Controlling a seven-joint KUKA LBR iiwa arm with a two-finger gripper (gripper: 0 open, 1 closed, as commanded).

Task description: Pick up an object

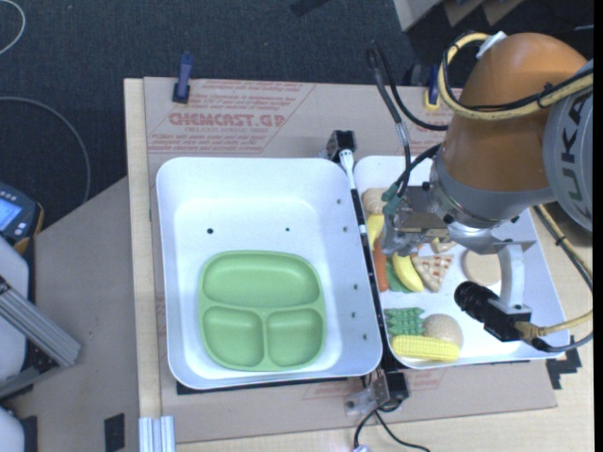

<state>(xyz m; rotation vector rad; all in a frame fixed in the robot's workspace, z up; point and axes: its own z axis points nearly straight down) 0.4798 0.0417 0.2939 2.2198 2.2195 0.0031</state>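
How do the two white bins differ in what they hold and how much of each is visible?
The left bin holds a single green divided plate; the right bin holds several toy foods, among them a corn cob, a banana and a pizza slice. The left bin lies fully in view, while the arm and gripper cover much of the right bin. Both are shallow, white and set side by side.

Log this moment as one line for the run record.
end effector low in right bin, over toy food | banana just below it | corn at near edge | green tray in left bin
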